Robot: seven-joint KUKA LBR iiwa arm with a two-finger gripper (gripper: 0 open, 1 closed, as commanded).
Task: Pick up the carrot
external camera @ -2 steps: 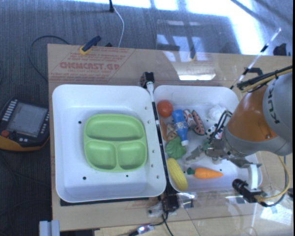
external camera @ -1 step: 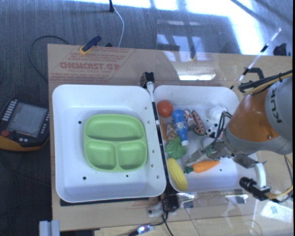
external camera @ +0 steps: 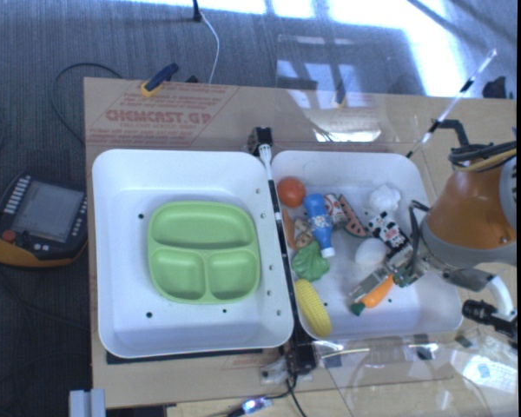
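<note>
Below me the left bin [external camera: 113,233] carries a green divided plate [external camera: 205,250] lying flat near its middle. In the right bin [external camera: 417,176] I see an orange ball [external camera: 290,191] at the top left corner, a blue bottle [external camera: 320,222] just beside it, a leafy green toy [external camera: 310,261] below that, and a yellow corn cob [external camera: 313,307] near the front wall. A black-and-white cow figure [external camera: 385,229] stands further right. On the floor to the left sits a handheld control pad [external camera: 36,220].
</note>
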